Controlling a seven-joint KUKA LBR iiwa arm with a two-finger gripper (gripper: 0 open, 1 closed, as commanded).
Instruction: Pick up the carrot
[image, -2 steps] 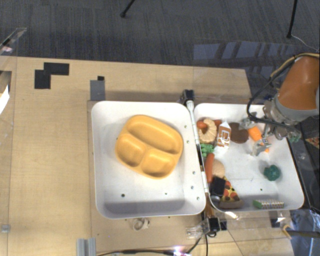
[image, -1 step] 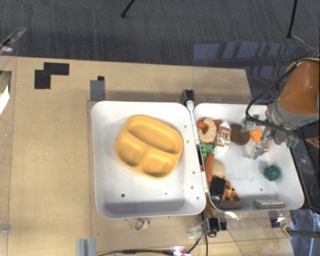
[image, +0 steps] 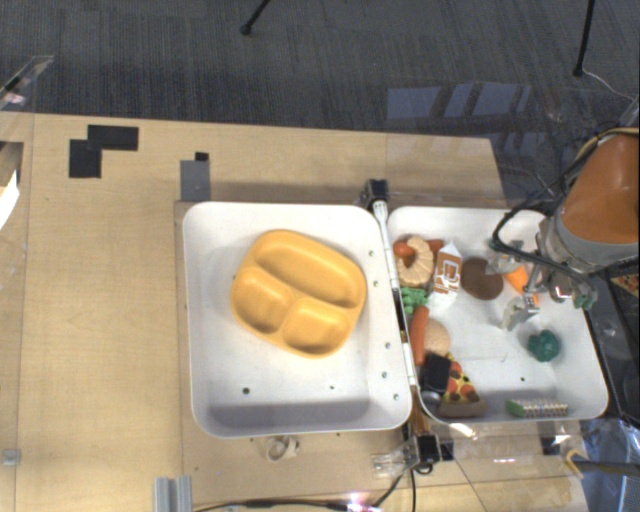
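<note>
Gripper (image: 520, 312) over right bin (image: 585, 395), jaw state indeterminate. Carrot (image: 419, 331) against left wall. Left bin (image: 215, 400): yellow tray (image: 298, 291).

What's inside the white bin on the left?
A yellow tray with three compartments lies in the left bin, tilted at an angle. Its compartments look bare. Whatever might sit beneath the tray is covered, so that part cannot be seen.

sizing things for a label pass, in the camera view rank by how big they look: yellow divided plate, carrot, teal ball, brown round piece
1. yellow divided plate, by far the largest
2. carrot, long and thin
3. brown round piece
4. teal ball

The last two look close in size, so their order is unsure.
</note>
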